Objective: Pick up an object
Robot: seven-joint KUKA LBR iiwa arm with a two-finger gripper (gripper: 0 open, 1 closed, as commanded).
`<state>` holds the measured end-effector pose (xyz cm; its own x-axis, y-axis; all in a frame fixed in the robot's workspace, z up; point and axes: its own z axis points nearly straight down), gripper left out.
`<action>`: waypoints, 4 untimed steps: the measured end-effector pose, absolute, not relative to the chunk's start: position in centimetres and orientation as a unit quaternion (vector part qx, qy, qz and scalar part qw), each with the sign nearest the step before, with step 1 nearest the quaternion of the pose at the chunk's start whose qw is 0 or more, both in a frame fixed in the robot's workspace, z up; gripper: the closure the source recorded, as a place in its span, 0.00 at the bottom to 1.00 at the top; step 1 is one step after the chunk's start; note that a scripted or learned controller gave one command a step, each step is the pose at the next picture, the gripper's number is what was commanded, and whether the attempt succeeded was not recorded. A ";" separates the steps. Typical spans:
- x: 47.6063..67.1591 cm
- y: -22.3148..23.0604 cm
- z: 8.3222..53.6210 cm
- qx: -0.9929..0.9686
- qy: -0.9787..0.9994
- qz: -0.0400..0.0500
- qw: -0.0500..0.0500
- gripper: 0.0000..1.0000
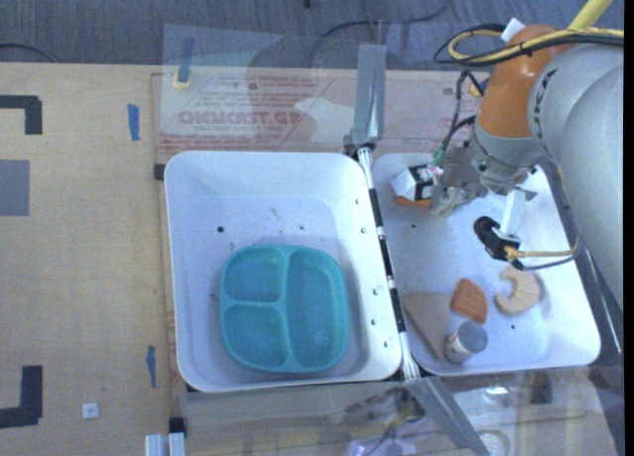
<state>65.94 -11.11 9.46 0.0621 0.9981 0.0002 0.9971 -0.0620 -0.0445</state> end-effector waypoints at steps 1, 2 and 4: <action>66.0 -11.1 9.5 -0.728 -0.685 0.015 0.016 0.00; 66.0 -11.1 10.3 -0.728 -0.686 0.016 0.016 1.00; 66.1 -11.4 8.8 -0.690 -0.724 0.011 0.015 0.00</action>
<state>66.13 -11.41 8.80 -0.0484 0.9988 0.0063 0.9981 0.0486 -0.0368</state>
